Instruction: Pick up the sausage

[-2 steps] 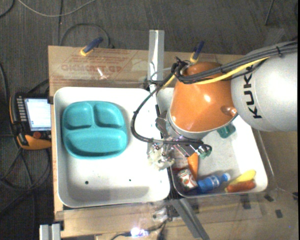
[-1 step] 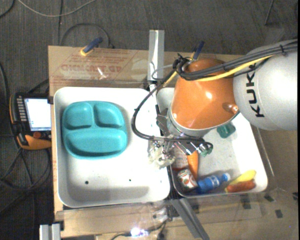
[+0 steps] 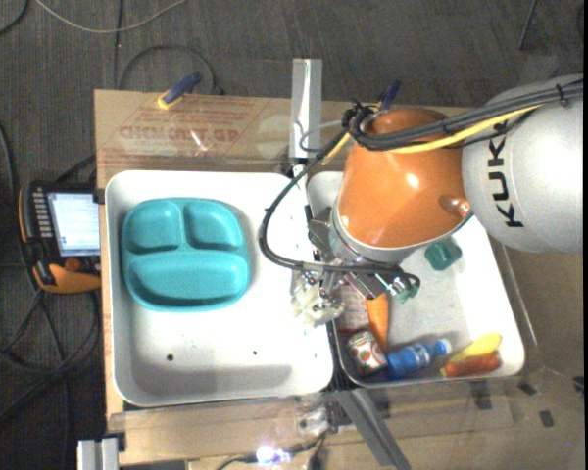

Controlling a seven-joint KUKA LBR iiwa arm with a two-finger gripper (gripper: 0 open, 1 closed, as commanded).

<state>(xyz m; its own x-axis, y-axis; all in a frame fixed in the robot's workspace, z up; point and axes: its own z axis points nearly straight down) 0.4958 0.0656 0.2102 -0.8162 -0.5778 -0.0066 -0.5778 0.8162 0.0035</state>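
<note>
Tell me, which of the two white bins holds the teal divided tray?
The left white bin holds the teal divided plastic tray; the right white bin, under the arm, holds small toys instead.

Grey arm (image 3: pixel 534 164) with glossy orange band (image 3: pixel 402 179) (black KUKA lettering), looping black cables (image 3: pixel 274 233).

Arm (image 3: pixel 510 179) covers most of the right bin (image 3: pixel 505 306), including its upper half and far wall. Arm body is cut off by the frame's right edge. Gripper (image 3: pixel 323 297) sits in a tangle of cable and metal at the divide between the bins; too cluttered to read. Red item (image 3: pixel 363 349) under the wrist is partly covered, can't ID it. Orange piece (image 3: pixel 376 311) beside it is half hidden. Handheld screen (image 3: pixel 73 221) left of the desk is too small to read.
</note>
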